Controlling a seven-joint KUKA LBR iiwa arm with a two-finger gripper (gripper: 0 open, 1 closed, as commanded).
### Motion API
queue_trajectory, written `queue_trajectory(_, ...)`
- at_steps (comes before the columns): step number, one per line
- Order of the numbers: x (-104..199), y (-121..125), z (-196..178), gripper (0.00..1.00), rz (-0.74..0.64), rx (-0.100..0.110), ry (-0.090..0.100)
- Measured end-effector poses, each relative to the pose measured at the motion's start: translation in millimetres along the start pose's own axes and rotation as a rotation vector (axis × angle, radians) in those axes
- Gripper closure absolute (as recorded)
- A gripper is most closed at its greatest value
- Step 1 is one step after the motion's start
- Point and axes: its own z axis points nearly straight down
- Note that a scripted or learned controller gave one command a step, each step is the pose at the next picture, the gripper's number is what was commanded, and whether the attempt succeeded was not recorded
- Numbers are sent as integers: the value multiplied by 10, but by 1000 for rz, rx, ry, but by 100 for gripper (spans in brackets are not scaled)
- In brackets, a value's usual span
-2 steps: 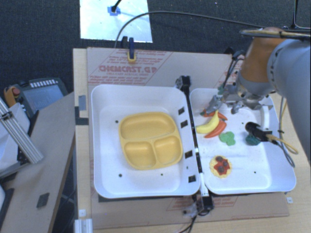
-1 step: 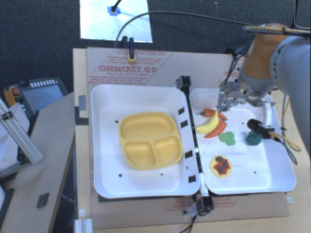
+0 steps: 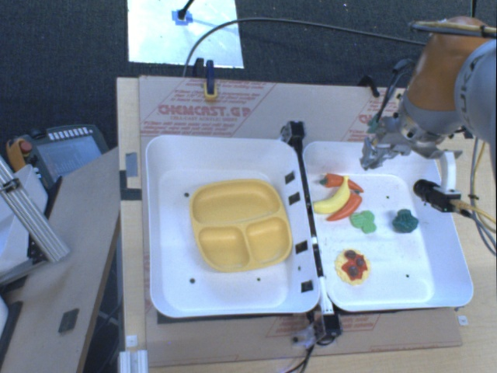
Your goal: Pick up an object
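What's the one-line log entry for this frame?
claw: above right bin rear edge, holding nothing seen | banana, chilies, two green pieces, pizza: in right bin | yellow tray: left bin | pick: not yet done

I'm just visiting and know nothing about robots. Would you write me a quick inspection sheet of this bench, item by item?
Surface: two shallow white bins side by side, left bin and right bin, on a cardboard sheet.
Job's things: in the right bin, a banana among red-orange pieces, two green pieces, and a small pizza-like disc.
Clutter: a yellow divided tray in the left bin.
Claw: the claw hangs over the right bin's far edge, above the banana.
Cables: a black cable runs across the back.
Surroundings: a handheld controller at left.
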Motion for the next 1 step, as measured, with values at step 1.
queue_trajectory(1,71,95,-576,100,-6,-3,0)
